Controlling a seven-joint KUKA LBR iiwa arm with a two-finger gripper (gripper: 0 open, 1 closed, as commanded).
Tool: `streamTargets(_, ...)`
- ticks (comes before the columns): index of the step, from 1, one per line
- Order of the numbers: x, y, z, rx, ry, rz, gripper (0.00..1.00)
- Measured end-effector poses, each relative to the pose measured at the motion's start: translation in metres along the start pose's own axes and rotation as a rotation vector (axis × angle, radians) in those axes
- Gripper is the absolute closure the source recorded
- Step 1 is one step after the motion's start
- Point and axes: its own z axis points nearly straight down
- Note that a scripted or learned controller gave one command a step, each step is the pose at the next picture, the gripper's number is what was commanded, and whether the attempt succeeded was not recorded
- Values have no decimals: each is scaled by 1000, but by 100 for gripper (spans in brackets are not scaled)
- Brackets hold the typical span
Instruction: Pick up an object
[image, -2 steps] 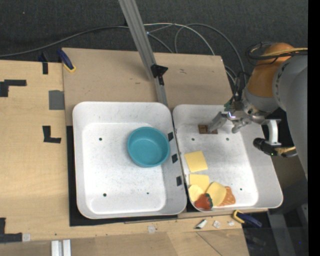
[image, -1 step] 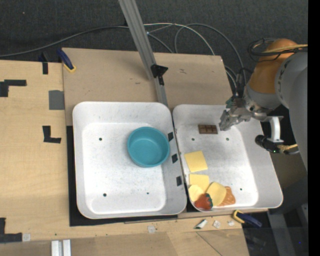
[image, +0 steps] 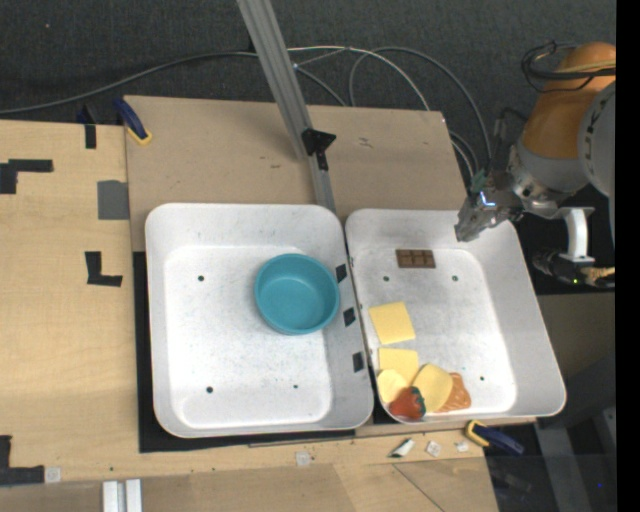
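Task not begun. My gripper (image: 473, 226) hangs over the upper right corner of the right bin (image: 500, 290); grasp state cannot be told. Candidates lie untouched: yellow pieces (image: 392, 322) lower centre, blue bowl (image: 295, 292) in the left bin (image: 180, 300).

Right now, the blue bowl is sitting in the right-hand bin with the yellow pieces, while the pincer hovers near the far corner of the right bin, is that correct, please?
Not quite. The camera view shows the blue bowl in the left bin, alone. The yellow pieces lie in the right bin, and the pincer is indeed near that bin's far corner.
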Motion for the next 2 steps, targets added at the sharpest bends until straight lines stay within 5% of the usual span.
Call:
streamTargets(1,0,1,-25,4,1,0,100)
streamTargets(2,48,-6,-17,8,3,-3,100)
